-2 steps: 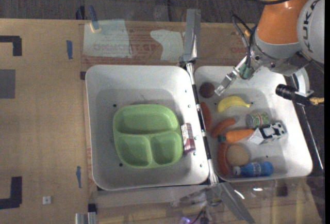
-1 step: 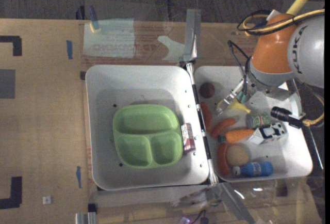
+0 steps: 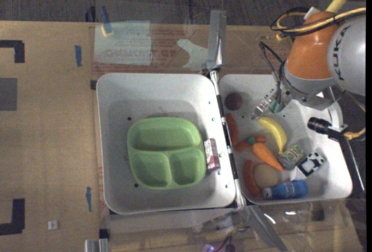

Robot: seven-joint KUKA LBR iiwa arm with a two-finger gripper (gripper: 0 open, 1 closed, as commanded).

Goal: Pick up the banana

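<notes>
End effector [image 3: 266, 108], can't tell its state, is hovering just above banana [image 3: 275, 132] in rt bin [image 3: 337, 187]; risk: carrot [image 3: 267, 155] touching banana is crowding the grasp, causing slip.

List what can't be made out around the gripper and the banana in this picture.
- Gripper: too small and blurred in the camera view to tell its finger state.
- Banana: whether the gripper touches its upper end is unclear.
- Small can beside the banana: label too blurred to read.
</notes>
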